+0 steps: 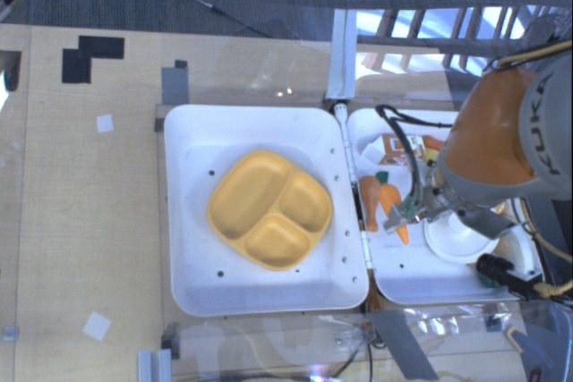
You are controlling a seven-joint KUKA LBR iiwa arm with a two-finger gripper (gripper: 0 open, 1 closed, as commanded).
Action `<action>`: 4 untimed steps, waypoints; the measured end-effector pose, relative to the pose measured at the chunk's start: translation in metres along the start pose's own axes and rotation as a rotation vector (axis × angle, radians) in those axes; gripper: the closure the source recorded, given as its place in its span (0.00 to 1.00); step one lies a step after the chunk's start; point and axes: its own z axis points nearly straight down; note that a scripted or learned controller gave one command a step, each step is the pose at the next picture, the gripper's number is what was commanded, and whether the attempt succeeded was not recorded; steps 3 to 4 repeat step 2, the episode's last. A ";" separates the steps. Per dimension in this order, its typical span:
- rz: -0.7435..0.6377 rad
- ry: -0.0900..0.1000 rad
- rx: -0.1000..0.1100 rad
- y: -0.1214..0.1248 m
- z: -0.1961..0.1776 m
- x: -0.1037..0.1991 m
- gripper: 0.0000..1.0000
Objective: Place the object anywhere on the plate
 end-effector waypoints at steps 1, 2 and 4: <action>-0.112 0.003 -0.001 0.094 0.001 0.064 1.00; -0.108 0.000 0.000 0.093 0.001 0.061 0.00; -0.108 0.000 0.000 0.093 0.001 0.061 0.00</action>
